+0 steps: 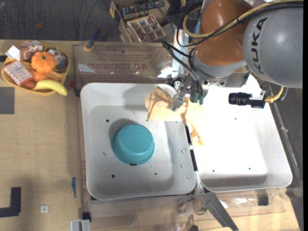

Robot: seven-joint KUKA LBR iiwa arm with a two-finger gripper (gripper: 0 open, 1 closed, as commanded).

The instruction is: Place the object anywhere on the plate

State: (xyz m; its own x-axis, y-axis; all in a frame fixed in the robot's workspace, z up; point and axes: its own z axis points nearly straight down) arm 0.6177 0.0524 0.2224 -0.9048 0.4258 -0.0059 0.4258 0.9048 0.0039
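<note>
At the lower part of the frame stand the two white bins, side by side. The left bin (96, 177) takes the lower middle of the frame, and the right bin (250, 162) is at the lower right. Their inner walls touch along a line that runs down the middle of the frame.

In the left bin, a little left of its centre, sits the plate (134, 144). It is teal, round, and its smooth top looks domed, so it seems to lie upside down. It is well apart from the other thing.

Higher up, at the top right corner of the left bin, lies the object (159, 107). It is pale tan to light orange, with an uneven, folded outline, like something soft or crumpled. Part of it lies over the dividing walls, and a lighter orange strip continues downward along the edge of the right bin. What it is exactly I cannot tell.

The gripper (185, 97) is just at the right edge of this object, in the upper middle of the frame. It seems to touch the object, but whether the fingers are closed I cannot tell.

Above it the grey arm (274, 37) with its orange band (221, 30) fills the upper right of the frame.

At the far upper left, on the wooden bench (38, 148), stands a bowl of toy food (36, 69) with a banana and a small pumpkin.
</note>
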